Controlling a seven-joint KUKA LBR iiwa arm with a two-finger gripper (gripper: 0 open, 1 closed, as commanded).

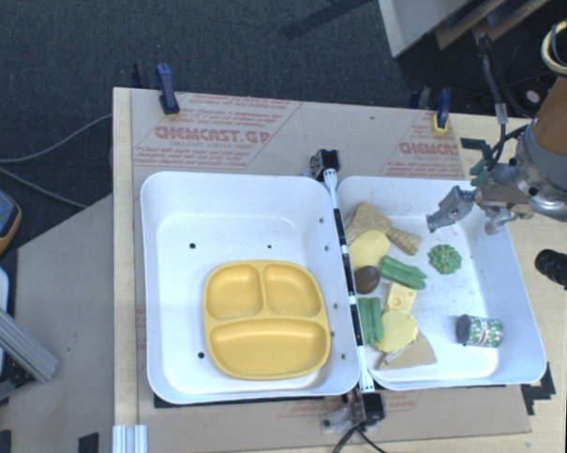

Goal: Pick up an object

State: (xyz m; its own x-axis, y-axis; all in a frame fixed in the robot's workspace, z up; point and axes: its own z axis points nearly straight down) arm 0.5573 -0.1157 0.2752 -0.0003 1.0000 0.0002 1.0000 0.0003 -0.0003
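The right bin point(520, 278) holds several toy foods. A green broccoli point(444, 258) lies near its middle, and a small green can point(479, 330) rests on its side toward the front right. Along the left wall are a tan bread piece point(366, 218), a yellow lemon point(368, 248), a brown lump point(366, 278), a green pea pod point(403, 271), a yellow cheese wedge point(400, 298) and a green pepper strip point(369, 318). My gripper point(470, 217) hangs over the bin's back right, just above and behind the broccoli, open with nothing between its fingers.
The left bin point(171, 216) holds a yellow divided plate point(265, 319). A black clip point(325, 161) sits where the two bins meet at the back. Blue clamps point(165, 84) hold the cardboard base. The arm's wrist point(539, 176) overhangs the right bin's far right corner.
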